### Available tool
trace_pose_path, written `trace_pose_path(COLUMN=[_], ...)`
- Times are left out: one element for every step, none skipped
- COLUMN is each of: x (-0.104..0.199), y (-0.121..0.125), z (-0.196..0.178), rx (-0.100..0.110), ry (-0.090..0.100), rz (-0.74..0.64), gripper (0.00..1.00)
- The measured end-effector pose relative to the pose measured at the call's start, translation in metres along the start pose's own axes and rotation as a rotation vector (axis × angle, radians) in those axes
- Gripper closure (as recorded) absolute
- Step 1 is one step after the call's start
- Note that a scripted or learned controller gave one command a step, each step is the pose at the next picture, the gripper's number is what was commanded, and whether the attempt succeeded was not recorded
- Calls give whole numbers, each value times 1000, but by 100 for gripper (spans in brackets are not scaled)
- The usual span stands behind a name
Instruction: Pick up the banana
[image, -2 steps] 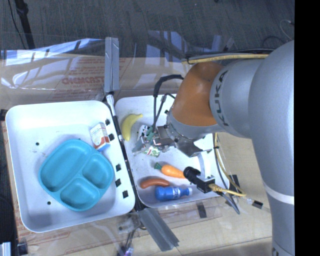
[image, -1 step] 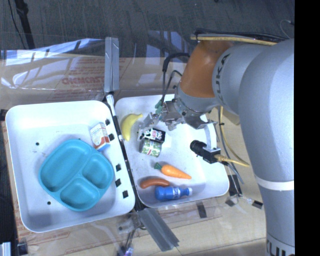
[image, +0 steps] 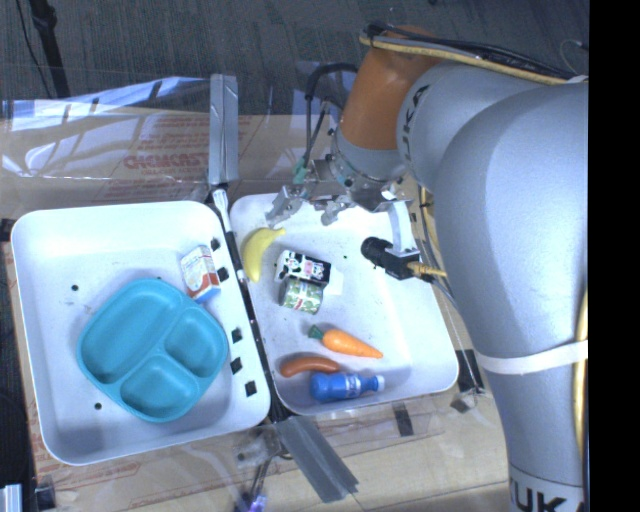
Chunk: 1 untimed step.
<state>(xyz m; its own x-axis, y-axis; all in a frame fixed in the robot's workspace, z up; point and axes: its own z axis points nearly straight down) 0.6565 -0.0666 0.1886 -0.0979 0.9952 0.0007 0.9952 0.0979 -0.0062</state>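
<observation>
The yellow banana (image: 258, 252) lies in the right bin (image: 420, 330), at its far left corner against the dividing wall. My gripper (image: 306, 209) hangs just above and slightly right of the banana, over the bin's back edge. Its two fingers are spread apart with nothing between them. One fingertip (image: 281, 207) is close above the banana's upper end, but I see no contact.
Right bin: a cow-patterned carton (image: 303, 267) and green can (image: 300, 295) beside the banana, then a carrot (image: 345, 343), a brown sausage (image: 305, 365) and a blue bottle (image: 343, 385) near the front. Left bin (image: 60, 250): a blue divided plate (image: 150, 347) and a small carton (image: 200, 272).
</observation>
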Motion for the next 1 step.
trace_pose_path(x=[-40], y=[-4], z=[100], rx=[-1], ry=[0], rz=[-23], gripper=[0])
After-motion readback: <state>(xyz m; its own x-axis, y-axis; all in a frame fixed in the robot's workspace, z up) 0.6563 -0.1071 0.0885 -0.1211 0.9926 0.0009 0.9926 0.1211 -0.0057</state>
